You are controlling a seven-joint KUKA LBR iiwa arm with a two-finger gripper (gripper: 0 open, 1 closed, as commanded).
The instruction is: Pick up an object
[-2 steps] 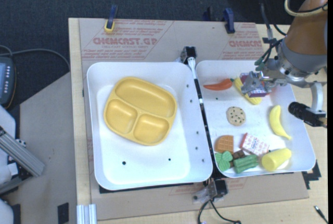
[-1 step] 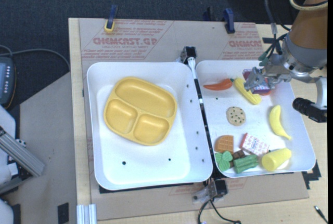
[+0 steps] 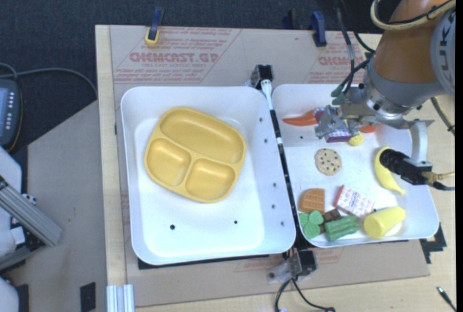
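White plastic makes up the two shallow bins on the table (image 3: 108, 158); I take the right bin (image 3: 427, 220) as the landmark, since everything loose lies in it. To its left sits the left bin (image 3: 137, 231), touching it along the shared rim, and it carries a yellow divided plate (image 3: 194, 153), the largest single item, well apart from the right bin's contents.

Above the right bin's far half hangs the grey arm with its orange band (image 3: 412, 21), and its tool (image 3: 337, 124) is low over the bin's far left part, just beside an orange carrot (image 3: 300, 118) and over a small purple item (image 3: 338, 135) that is too hidden to name. I cannot tell whether the tool is wide, narrow or clamped on anything; its tip is blocked by its own body.

In the right bin's near right corner lies a yellow corn-like piece (image 3: 384, 221); along its right side, a yellow banana (image 3: 387, 171). At the near edge sit a green toy vegetable (image 3: 329, 226), a toast-coloured waffle (image 3: 312, 200) and a pink-and-white packet (image 3: 354, 199). Toward the bin's middle rests a chocolate-chip cookie (image 3: 328, 161), and a small yellow bit (image 3: 355, 140) lies beside the purple item.

As I judge it, the pick is not yet done: every item I can make out rests on the bin floor. The reach appears complete; closing, lifting and carrying clear remain.
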